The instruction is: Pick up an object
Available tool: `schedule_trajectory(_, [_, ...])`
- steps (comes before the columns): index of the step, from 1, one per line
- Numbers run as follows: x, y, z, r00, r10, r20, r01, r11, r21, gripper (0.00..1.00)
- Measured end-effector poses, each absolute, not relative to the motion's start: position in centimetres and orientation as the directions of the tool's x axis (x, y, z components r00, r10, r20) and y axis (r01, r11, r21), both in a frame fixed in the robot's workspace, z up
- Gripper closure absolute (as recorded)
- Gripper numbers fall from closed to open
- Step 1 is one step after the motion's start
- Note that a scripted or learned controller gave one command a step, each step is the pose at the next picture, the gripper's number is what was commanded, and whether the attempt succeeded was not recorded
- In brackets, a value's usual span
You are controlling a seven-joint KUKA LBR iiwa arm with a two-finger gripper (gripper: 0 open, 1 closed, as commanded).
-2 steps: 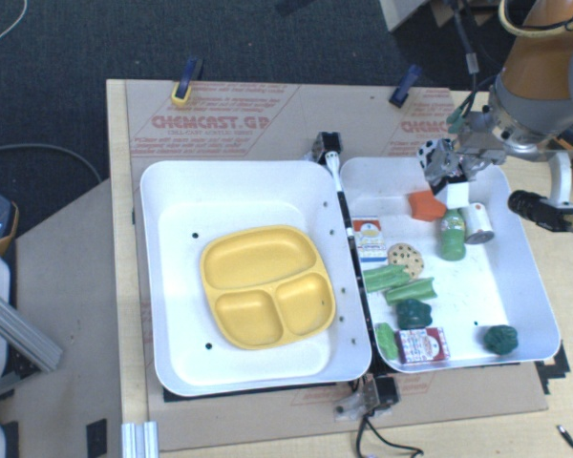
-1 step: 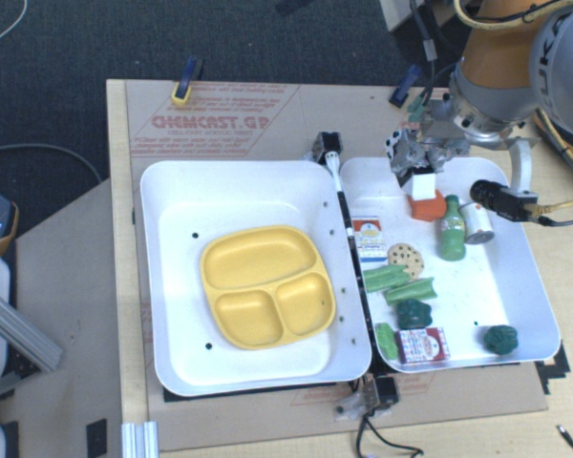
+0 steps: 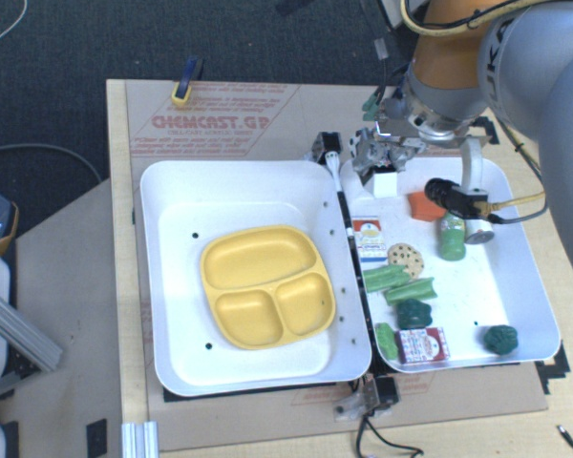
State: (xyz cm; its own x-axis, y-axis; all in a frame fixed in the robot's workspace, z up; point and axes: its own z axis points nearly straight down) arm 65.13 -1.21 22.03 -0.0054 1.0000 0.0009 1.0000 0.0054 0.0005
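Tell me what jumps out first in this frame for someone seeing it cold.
The yellow divided plate lying alone in the left bin. Then the grey-and-orange arm reaching in from the right, its gripper over the far left corner of the right bin, above a clutter of small toy foods.

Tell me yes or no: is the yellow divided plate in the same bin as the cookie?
No, the yellow divided plate lies in the left bin; the cookie lies in the right bin.

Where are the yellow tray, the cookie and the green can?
yellow tray (image 3: pixel 267 284): camera view, on the divider where its compartments meet.
cookie (image 3: pixel 404 256): camera view, middle of its speckled top.
green can (image 3: pixel 451 238): camera view, middle of its side.
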Motion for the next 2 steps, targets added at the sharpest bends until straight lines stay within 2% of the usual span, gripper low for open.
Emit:
schedule_trajectory(1, [66.2, 4.3, 23.45, -0.006, 1.0, 0.002, 1.0, 0.006, 0.004, 1.0])
schedule_trajectory(2, [66.98, 4.62, 22.63, -0.001, 1.0, -0.001, 1.0, 0.001, 0.002, 1.0])
